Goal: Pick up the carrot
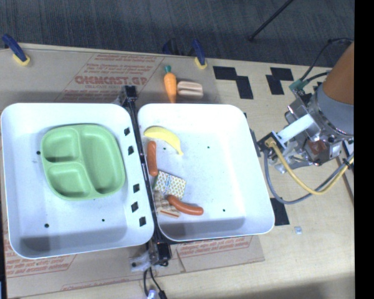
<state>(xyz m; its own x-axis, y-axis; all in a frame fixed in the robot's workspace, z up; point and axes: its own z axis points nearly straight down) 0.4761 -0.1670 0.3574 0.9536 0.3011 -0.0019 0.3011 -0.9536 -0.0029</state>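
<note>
Lying untouched on the counter [311, 242], the carrot [169, 86] sits well to the upper left of the pincer [275, 149], beyond the right bin [237, 167]. Nothing is grasped yet; whether the pincer is wide or narrow cannot be told, so approach, grasp and lift all remain.

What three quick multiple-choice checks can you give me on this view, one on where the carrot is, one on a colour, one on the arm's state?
1. Where does the carrot lie?
A. In the right bin
B. On the bench behind the right bin, beside a small sandwich-like toy
C. On the green plate

2. What colour is the divided plate in the left bin?
A. Green
B. Red
C. Blue

3. Where is the arm?
A. Over the left bin
B. Touching the carrot
C. Right of the right bin, away from the carrot

Key: 1 B, it lies outside the bin's far rim. 2 A, the plate is pale green. 3 C, it hangs off the bin's right side.
</note>
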